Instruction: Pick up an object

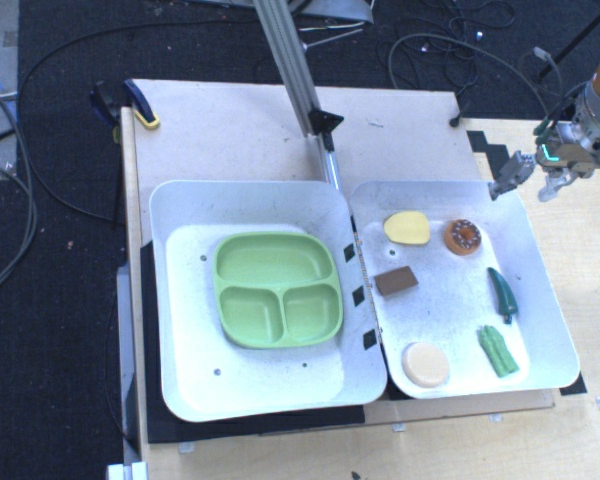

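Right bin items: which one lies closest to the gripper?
The brown round donut-like piece, at the right bin's far side. It lies nearest the gripper; the yellow piece lies farther left.

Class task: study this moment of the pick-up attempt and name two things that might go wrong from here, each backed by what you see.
1. The hand hangs outside the right white bin, beyond its upper right corner; descending there would likely grasp nothing.
2. The dark green pen-like piece and light green ridged piece lie close together, so a grab might nudge the other.
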Controlling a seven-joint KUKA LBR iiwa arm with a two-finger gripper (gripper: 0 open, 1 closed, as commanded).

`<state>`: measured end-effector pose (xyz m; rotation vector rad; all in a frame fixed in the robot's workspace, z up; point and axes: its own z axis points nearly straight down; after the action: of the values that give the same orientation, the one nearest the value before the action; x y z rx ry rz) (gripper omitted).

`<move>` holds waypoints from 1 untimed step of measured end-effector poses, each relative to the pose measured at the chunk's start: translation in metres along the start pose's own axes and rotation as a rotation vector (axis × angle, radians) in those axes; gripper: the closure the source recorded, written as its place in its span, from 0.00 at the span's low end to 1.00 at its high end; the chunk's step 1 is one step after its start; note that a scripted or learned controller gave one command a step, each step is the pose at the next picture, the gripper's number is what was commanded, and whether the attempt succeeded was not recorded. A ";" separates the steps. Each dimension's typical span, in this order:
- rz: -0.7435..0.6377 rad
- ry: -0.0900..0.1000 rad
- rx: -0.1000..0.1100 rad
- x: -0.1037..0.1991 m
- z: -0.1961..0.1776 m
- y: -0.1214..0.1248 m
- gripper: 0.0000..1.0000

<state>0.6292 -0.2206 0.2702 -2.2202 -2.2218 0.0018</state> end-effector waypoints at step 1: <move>0.000 -0.001 -0.002 0.000 -0.001 0.000 0.00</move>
<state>0.6297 -0.2205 0.2713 -2.2211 -2.2237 0.0000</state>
